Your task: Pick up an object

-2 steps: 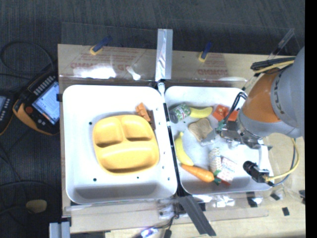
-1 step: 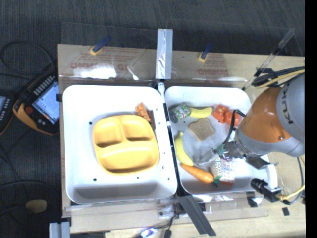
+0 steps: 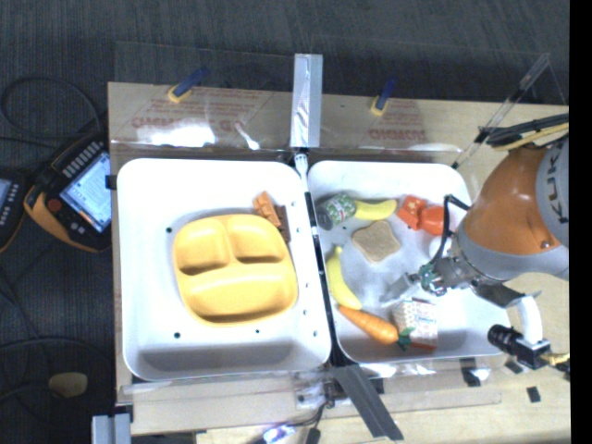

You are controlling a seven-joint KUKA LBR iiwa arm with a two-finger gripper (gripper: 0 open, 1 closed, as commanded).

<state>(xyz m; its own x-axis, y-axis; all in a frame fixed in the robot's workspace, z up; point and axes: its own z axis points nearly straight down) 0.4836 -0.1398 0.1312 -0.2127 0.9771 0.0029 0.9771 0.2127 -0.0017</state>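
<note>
Overhead, the gripper (image 3: 427, 277) hangs low in the right bin (image 3: 462, 345), just above a small white-and-red packet (image 3: 416, 324); whether it is spread or closed cannot be told. Left of the packet lies a carrot (image 3: 368, 324), with a bread slice (image 3: 376, 241) farther back.

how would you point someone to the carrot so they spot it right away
Start at the right-hand white bin, the one the grey and orange arm reaches into, and look along its front edge. The carrot lies there at a slant, just below the lower banana. It is the only long, tapered orange thing in that bin.
</note>
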